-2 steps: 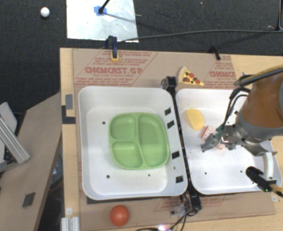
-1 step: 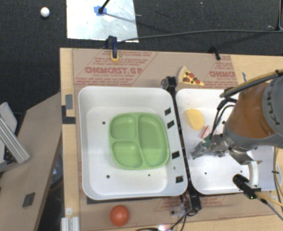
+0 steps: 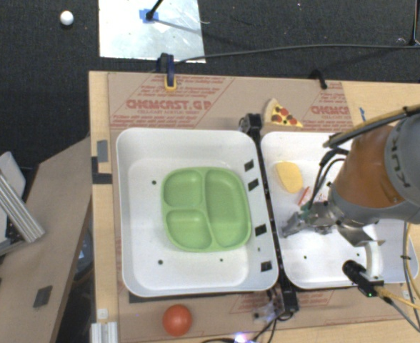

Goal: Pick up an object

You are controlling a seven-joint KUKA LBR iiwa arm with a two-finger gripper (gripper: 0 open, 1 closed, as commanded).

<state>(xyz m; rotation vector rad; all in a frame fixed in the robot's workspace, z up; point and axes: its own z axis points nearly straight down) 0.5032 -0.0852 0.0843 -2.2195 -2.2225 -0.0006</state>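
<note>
**Arm low over the right bin, yellow piece nearest its wrist**

The arm (image 3: 381, 170) reaches in from the right and bends down into the right bin (image 3: 317, 270), its gripper (image 3: 303, 220) low over the bin floor near the divider between the two bins. The metal parts there blur together, so I cannot tell whether the jaws are spread or pressed together, and nothing can be seen pinched in them.

The likeliest thing to be picked is the yellow toy piece (image 3: 290, 176), lying flat on the floor of the right bin toward its far side, just beyond the gripper and apart from it. Its long axis runs roughly from the bin's far wall toward the near one, tilted a little to the right at the near end, where it is broader. A thin red stick-like item (image 3: 304, 195) lies just beside it, between it and the gripper.

The left bin (image 3: 135, 191) holds a green divided plate (image 3: 206, 209), lying flat in the middle with its three compartments facing up. A toy pizza slice (image 3: 283, 114) rests on the table (image 3: 196, 102) behind the right bin, and an orange ball (image 3: 177, 319) sits in front of the left bin; both lie outside the bins and so seem poor targets.
</note>
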